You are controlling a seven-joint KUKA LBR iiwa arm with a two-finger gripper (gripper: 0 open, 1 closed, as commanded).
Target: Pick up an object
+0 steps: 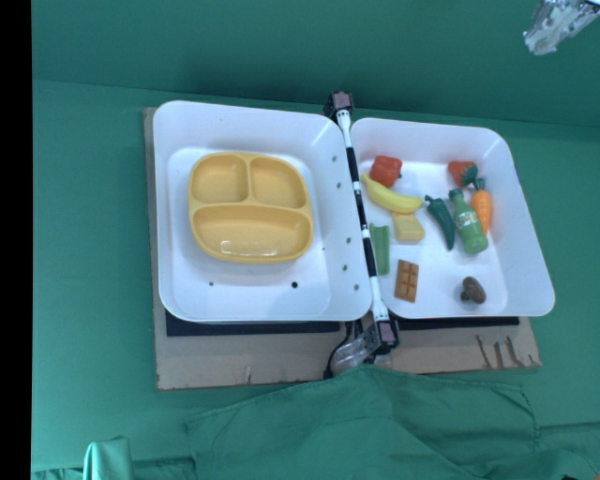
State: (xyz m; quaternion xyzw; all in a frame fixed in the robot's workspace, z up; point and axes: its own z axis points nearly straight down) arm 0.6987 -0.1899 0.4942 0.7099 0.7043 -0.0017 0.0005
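Toy food pieces are lying loose in the right bin [525, 272], and any of them could be the object to be picked. The gripper [555, 25] is being held high at the top right corner, well apart from both bins, and it is blurred, so it cannot be told whether its fingers are spread or pressed together.

A miss is being risked by the crowding: the green bottle [469, 223], the carrot [482, 208] and the dark green pepper [441, 220] are lying just beside one another, so two could be caught or nudged at once. The banana [392, 198] and the yellow block [408, 228] are touching. The small brown piece [472, 291] is sitting alone, near the bin wall. A yellow divided plate [249, 206] is resting in the left bin [178, 281].
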